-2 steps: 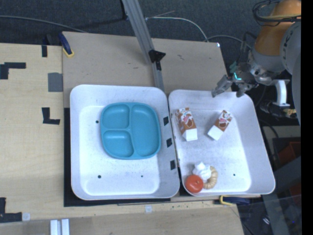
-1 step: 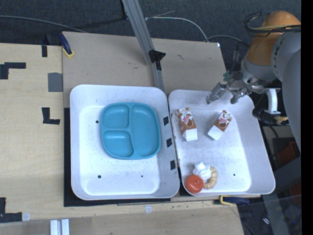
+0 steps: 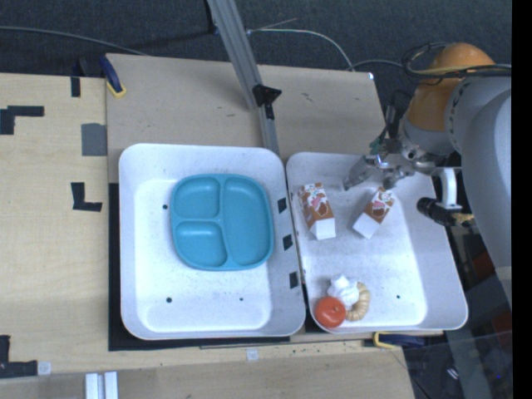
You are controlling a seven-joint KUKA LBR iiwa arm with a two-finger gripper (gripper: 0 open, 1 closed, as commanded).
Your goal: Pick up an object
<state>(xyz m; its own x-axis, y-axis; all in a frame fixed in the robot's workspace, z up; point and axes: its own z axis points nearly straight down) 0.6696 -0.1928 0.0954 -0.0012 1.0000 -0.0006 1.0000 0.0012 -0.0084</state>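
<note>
We look down at a slant on a pale wooden counter (image 3: 191,106) that carries two shallow white bins side by side. The left bin (image 3: 141,298) holds a teal divided plate (image 3: 222,221) with three compartments, lying flat near the bin's middle. The right bin (image 3: 416,281) holds three small things. Two are little white cartons with brown and red printing: the left carton (image 3: 317,210) lies towards the far left of the bin, and the right carton (image 3: 375,213) lies near it, a little to the right, tilted. In the near part of this bin, at its left corner, sits a small toy cluster (image 3: 342,301) of a red round piece, a white piece and a tan ring, touching one another. The grey arm (image 3: 490,165), with its orange band, reaches in from the right. Its gripper (image 3: 384,163) hangs over the far part of the right bin, just beyond the right carton and very close to it. The jaws appear spread apart, with nothing visible between them. A metal pole (image 3: 239,52) slants across the far side of the counter.
</note>
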